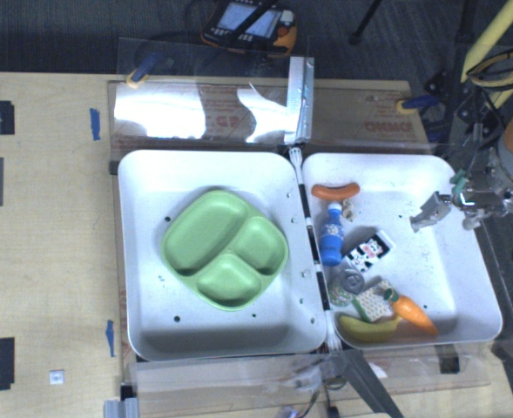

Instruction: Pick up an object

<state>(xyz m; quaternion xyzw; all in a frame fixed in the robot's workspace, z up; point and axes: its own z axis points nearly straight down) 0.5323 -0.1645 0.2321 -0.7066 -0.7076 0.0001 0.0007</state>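
Objects: a small heap lay in the left half of the right bin (465,233), well apart from the tool.
Hot dog (335,191): lay at the top of the heap, near the bin's back wall.
Blue bottle (331,238): lay just below the hot dog, along the bin's left wall.
Black-and-white item (366,251): sat just right of the bottle; its print was too small to read.
Front cluster: a banana (365,328) lay along the front wall, with a carrot (410,313) against its right end; a patterned piece and a small round grey thing between them and the bottle were hard to make out.
Tool (452,207): hung over the right side of the right bin, with nothing seen between its fingers; whether they were apart or together could not be told.
Arm: cut off at the picture's right side, only the wrist end showing.
Left bin (143,233): held a green divided plate (226,246) lying flat at its middle.
Writing: reddish print on the cardboard behind the bins was blurred and glared out, not legible.
Desk (47,233): pale wood, with black corner marks and blue tape bits at its left.
Room: dark carpet beyond, with a handheld screen unit (247,23) and stand legs on it.
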